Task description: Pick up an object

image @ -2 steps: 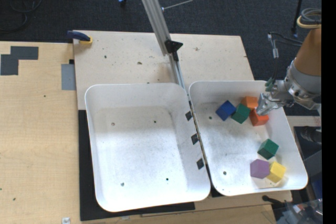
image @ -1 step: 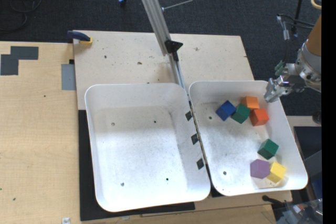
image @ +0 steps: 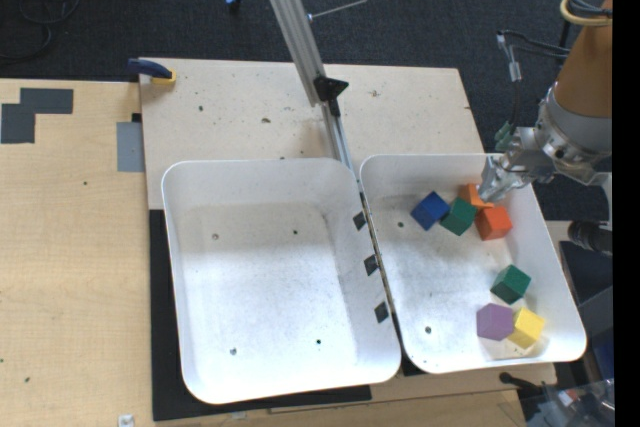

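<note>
The right bin holds several small blocks. A blue cube, a green cube and an orange cube cluster near its far right side. Another green cube, a purple cube and a yellow cube lie toward the near right corner. My gripper hangs at the bin's far right edge, directly above the orange cube and an orange piece behind it. Nothing can be seen held between its fingers.
The left bin sits beside the right one, with a divider carrying black clips between them. A slanted aluminium post rises behind the bins. A blue and yellow clamp lies at the bench's far left corner.
</note>
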### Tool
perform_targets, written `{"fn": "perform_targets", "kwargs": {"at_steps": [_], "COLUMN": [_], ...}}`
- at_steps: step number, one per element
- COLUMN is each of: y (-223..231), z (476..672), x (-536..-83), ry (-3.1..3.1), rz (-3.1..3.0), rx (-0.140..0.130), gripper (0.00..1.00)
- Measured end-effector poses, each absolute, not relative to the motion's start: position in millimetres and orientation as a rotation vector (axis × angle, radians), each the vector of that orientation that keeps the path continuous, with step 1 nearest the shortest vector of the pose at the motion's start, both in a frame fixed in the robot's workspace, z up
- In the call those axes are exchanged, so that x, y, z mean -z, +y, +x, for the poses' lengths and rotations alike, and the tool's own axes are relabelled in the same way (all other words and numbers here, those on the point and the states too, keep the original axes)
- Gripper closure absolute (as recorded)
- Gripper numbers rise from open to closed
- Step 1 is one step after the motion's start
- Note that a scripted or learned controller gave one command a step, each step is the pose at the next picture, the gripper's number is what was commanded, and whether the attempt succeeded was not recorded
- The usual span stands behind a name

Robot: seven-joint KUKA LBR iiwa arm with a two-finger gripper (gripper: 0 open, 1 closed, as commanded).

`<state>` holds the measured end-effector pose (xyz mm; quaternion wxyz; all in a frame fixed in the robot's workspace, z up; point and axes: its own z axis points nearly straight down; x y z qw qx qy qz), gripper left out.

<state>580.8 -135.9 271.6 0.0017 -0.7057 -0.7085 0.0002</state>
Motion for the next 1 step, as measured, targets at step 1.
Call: {"fn": "perform_targets", "kwargs": {"at_steps": [1], "y": [-89.7], "z": [569.0], "x": [-273.3], "ry": [-2.222], "rz": [-2.215], "rx": [-0.001], "gripper": [1.00]}}
